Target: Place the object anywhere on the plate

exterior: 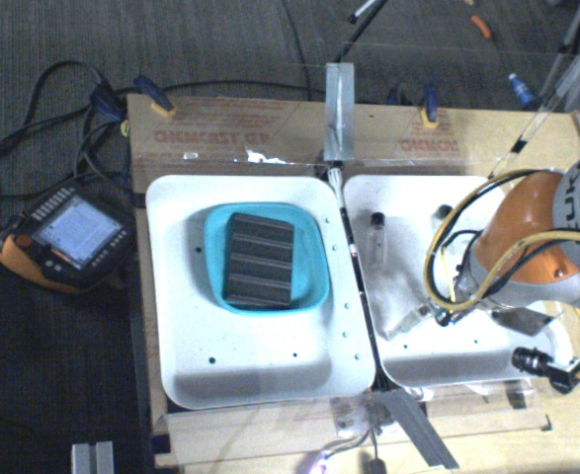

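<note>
You see dark ribbed block (261, 260) already lying flat on blue plate (312, 265), centre of left bin (171, 294): placement looks done. Arm (527, 230) sits over right bin (408, 358), near its front edge. Pincer state: cannot tell. Small vial (377, 235) lies by divider.

Dark ribbed block (261, 261) on blue plate (314, 265) in left bin (171, 294); arm (527, 235) over right bin (408, 354).
</note>
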`<act>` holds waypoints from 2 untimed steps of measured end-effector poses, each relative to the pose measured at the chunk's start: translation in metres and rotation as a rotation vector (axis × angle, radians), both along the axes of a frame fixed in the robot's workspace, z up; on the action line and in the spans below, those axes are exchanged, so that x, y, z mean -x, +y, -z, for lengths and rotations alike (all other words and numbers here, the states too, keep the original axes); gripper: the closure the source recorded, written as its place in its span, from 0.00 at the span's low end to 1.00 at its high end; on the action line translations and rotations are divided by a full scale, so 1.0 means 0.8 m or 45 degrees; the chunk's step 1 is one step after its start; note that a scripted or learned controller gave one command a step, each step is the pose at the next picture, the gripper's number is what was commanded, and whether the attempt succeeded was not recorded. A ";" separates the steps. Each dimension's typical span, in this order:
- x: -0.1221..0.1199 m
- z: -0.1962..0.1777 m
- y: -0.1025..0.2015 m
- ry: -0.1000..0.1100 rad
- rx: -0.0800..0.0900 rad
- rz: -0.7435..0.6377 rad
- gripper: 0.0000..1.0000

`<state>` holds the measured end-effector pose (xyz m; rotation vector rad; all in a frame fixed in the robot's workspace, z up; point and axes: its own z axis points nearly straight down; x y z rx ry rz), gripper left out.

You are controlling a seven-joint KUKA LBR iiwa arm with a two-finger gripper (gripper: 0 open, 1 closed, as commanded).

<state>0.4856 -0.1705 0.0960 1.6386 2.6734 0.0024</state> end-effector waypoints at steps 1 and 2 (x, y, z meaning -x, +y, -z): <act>0.001 -0.169 0.006 0.007 0.000 -0.162 0.00; 0.002 -0.169 0.006 0.007 -0.001 -0.162 0.00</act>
